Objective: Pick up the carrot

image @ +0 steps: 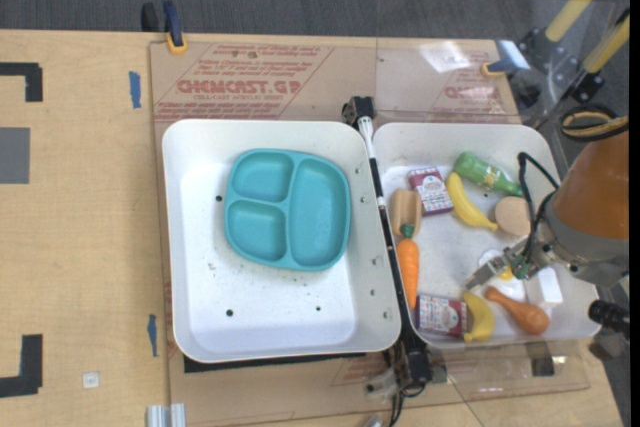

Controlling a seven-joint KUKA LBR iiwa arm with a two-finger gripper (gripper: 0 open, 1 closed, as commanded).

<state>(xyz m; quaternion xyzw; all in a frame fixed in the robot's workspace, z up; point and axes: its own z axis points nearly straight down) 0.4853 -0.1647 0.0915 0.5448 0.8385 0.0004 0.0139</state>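
One carrot (408, 271) lies in the right bin (545, 143), close to its left wall, with the green tip up near a small wooden block (404, 211) and the orange point down toward a red packet (440, 313). Its long axis runs almost along the wall that separates the two bins, so it goes up and down in the camera view, with only a slight tilt.

The hand (508, 265) is over the same bin, further right, where the arm (600, 200) comes in. From the hand, the carrot is to the left in the view, at nearly the same height, and some bare bin floor is between them. They are near but not touching. I cannot tell if the hand is open or closed, because it looks small and dark against the clutter, and I see nothing clearly held in it.

Just below the hand there are a banana (481, 315) and a brown drumstick-like toy (520, 309); another banana (466, 200) and a beige egg-shaped thing (512, 215) are above it. I judge that the coming move is a sideways travel to the left, and that the grip should close across the carrot's narrow width, not along its length. The bin wall beside the carrot leaves little room on that side, which could be a difficulty.
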